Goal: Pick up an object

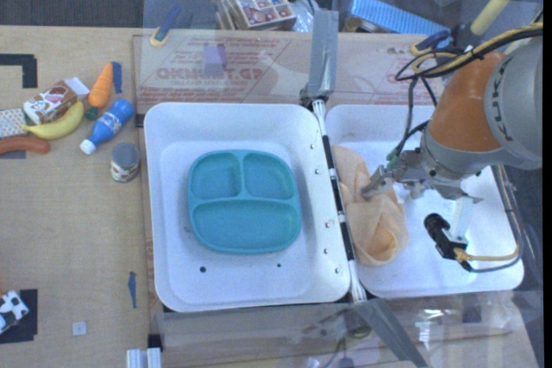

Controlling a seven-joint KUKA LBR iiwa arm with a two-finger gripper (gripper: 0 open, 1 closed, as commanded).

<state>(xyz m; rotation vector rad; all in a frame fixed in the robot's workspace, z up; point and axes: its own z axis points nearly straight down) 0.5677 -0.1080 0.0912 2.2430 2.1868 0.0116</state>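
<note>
Beside the divider between the two bins, on the floor of the right bin (483, 271), lies a soft tan piece like a folded cloth or bread roll (373, 215), its long side running along that divider. It is the only loose thing in that bin apart from a black cable end with a yellow lead (444, 239), which hangs from the arm toward the near right of the cloth.

The claw (378, 183) sits low over the far half of the tan piece, touching or almost touching it; whether its fingers are spread or closed cannot be told from this slant, and nothing is plainly seen between them.

The risk, as a judgement: the piece looks limp, so a pinch may catch only a fold and let it slide out on the lift. It also lies tight against the divider, so one finger could strike the rim and push the cloth aside.

Farther left of the divider, a teal sectioned plate (244, 201) rests in the left bin (164, 211), well apart from the claw.
</note>
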